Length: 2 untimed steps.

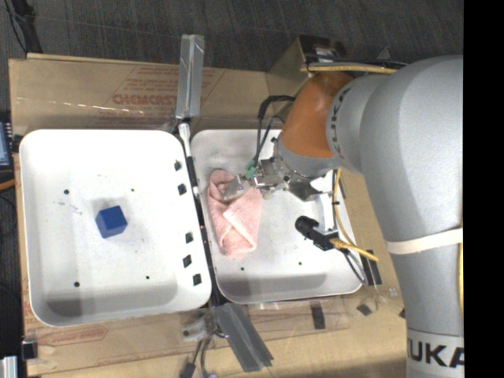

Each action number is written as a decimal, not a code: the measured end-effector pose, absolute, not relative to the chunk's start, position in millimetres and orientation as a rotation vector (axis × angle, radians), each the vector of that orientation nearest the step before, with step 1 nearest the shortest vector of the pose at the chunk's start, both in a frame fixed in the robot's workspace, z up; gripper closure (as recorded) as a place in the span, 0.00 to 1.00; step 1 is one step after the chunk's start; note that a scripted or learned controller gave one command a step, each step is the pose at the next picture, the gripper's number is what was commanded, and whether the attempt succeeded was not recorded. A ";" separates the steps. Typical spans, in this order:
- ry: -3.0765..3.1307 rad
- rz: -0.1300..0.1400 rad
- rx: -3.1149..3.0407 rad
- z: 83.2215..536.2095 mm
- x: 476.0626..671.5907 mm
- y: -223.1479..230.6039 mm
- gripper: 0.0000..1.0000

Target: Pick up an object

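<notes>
In the camera view the gripper is down in the right bin, at the far end of a crumpled pink cloth that lies against that bin's left wall; it looks placed to pinch a raised fold there, though I cannot tell whether it is spread or closed on the fabric. A blue cube sits alone in the left bin, well apart. Readable writing: "KUKA" on the arm at the near right, while faint red print on the cardboard sheet beyond the bins is illegible.

Bench under cardboard, two white bins side by side
</notes>
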State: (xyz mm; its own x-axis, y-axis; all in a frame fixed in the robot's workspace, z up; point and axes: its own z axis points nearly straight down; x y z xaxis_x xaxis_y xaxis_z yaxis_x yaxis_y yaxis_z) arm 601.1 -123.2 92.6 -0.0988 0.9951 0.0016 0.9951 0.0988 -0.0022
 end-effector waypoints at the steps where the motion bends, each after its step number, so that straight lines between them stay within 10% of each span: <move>1: -2.297 0.000 -2.144 93.8 630.4 -153.5 0.00; 2: -2.322 -0.001 -2.119 94.6 658.3 -209.8 0.00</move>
State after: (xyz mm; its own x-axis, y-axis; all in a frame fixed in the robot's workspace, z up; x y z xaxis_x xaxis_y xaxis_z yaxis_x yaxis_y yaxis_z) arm 658.3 -209.8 94.6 -0.0911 0.9958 -0.0008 0.9958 0.0911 0.0020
